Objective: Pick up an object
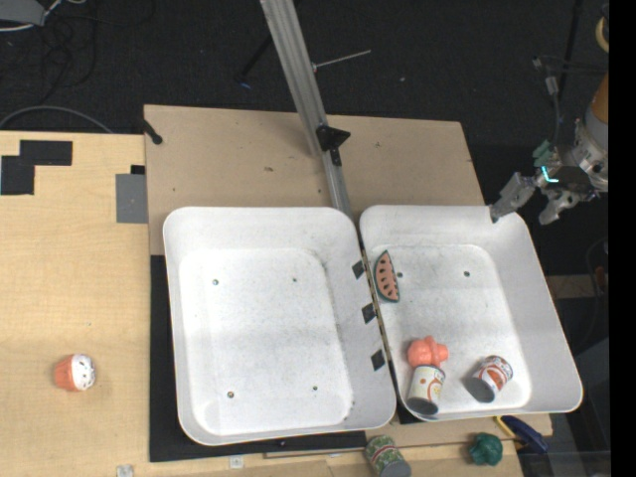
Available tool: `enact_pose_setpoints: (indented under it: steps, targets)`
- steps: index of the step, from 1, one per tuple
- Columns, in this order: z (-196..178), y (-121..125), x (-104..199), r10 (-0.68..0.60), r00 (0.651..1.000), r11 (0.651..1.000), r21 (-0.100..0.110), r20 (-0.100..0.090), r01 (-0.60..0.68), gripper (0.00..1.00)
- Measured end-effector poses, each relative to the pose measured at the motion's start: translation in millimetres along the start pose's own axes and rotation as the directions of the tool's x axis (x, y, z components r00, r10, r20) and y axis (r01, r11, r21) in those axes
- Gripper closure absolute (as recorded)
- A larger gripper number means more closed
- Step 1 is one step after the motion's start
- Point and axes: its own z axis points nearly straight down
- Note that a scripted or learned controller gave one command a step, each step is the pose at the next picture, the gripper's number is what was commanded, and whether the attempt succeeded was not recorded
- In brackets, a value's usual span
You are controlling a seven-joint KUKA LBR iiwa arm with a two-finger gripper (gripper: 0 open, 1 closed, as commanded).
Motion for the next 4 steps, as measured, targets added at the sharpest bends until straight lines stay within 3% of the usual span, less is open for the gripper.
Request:
enact_pose_setpoints:
  steps: [1, 4]
  targets:
    - [-3, 1, 0, -0.002, 1.0, 1.0, -0.004, 0.001, 0.002, 0.0]
    - [187, 6, 0, -0.002, 1.0, 1.0, 0.002, -0.001, 0.002, 0.0]
